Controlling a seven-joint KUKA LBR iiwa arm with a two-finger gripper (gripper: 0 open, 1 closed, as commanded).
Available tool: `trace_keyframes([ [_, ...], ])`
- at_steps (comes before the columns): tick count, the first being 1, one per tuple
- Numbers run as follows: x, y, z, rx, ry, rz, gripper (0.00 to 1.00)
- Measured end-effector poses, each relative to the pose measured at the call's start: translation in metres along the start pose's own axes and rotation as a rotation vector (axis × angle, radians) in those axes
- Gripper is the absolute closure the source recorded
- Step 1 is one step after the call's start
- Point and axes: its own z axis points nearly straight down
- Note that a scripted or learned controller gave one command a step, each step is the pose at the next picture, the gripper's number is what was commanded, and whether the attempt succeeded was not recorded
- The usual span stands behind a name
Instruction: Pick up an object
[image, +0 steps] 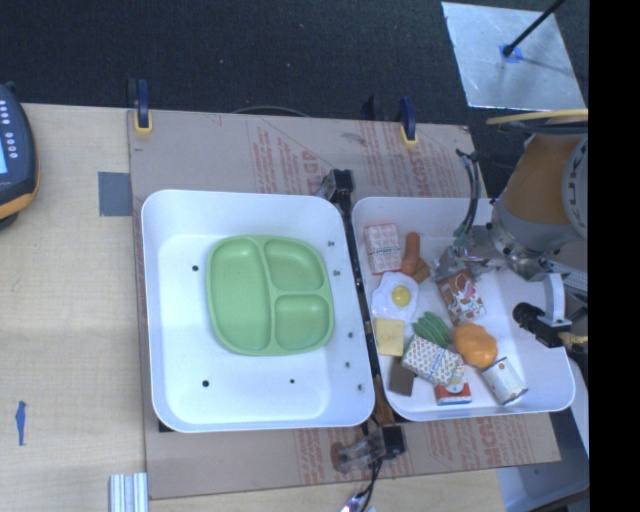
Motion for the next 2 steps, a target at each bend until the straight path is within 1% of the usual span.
trace_keyframes([
  [1, 0.063, 0.018, -0.066, -0.003, 0.002, 0.000, 1.00],
  [2, 0.109, -0.013, -0.112, 0.001, 0.004, 0.000, 1.00],
])
